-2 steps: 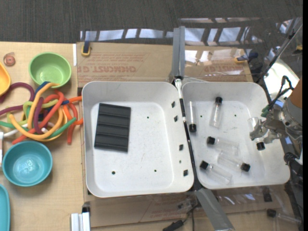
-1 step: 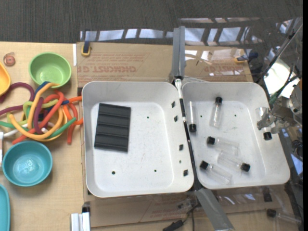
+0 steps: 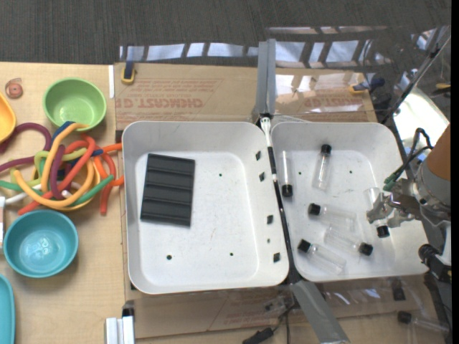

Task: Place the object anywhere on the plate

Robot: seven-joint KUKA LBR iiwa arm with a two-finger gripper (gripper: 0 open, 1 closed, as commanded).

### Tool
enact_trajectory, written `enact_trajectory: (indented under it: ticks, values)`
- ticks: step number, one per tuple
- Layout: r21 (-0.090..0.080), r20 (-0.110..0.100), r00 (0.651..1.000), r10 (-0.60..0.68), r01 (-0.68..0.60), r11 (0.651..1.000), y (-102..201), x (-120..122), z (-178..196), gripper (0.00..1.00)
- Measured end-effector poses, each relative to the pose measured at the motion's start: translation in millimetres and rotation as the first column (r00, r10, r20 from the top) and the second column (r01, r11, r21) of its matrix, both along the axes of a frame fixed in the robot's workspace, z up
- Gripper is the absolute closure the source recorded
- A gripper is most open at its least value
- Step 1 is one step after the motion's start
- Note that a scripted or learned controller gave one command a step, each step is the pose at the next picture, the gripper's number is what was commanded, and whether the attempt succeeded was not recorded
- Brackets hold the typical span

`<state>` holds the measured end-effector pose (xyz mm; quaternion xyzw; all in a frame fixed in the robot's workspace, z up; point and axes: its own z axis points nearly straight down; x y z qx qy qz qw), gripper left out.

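Observation:
A black ridged plate lies flat in the left part of the left bin. Several clear vials with black caps lie scattered in the right bin: one at the back, one along the left wall, and others toward the front. My gripper hangs low over the right bin's right side, just above a vial's black cap. A clear vial body sits right by the gripper; whether it is held is unclear.
Left of the bins, the wooden bench holds a green bowl, a blue bowl and a tangle of coloured ropes. Cardboard lies behind the bins. The ridge where the two bins meet runs between plate and vials.

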<state>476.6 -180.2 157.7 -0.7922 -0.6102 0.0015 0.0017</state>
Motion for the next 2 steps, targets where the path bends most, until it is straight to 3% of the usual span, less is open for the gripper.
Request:
enact_trajectory:
  ticks: [1, 2]
  values:
    - [-0.001, 0.001, 1.000, -0.013, 0.013, 1.000, -32, 18, -13, 1.00]
    - [-0.002, 0.002, 0.995, -0.098, 0.098, 0.995, -33, 44, 43, 1.00]
